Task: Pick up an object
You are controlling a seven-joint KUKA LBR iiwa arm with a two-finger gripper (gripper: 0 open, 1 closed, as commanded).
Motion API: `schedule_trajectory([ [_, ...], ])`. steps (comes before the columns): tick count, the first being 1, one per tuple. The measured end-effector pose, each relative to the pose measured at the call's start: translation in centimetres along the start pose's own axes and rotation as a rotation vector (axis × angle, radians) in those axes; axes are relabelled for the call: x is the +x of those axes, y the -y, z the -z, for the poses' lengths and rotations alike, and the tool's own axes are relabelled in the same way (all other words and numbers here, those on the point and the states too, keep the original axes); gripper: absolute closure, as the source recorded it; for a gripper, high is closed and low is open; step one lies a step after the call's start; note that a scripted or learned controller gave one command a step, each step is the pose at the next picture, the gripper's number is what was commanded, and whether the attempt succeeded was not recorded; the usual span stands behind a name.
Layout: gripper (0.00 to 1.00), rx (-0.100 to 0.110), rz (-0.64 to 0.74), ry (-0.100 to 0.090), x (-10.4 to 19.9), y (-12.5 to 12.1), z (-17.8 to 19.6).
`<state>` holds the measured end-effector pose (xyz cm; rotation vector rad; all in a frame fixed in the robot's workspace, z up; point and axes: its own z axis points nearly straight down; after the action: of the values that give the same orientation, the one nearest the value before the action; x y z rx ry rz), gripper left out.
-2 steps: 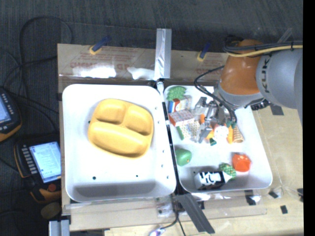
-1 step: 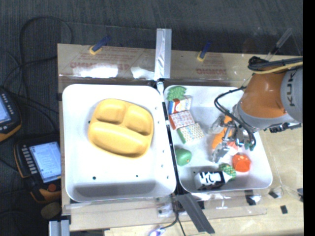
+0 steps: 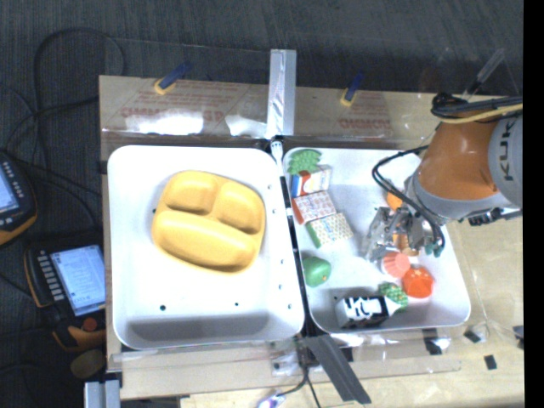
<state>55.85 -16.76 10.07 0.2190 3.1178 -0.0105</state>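
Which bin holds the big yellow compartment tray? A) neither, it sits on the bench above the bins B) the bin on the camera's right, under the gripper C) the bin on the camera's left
C: the yellow tray lies inside the left bin, while the gripper is over the right bin among the small items.

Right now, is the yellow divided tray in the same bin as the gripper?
No. The yellow tray lies in the left bin, while the gripper is over the right bin.
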Motion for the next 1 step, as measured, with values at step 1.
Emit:
schedule_trajectory([
  [1,0.0,0.0,0.0,0.0,0.01,0.0,-0.01],
])
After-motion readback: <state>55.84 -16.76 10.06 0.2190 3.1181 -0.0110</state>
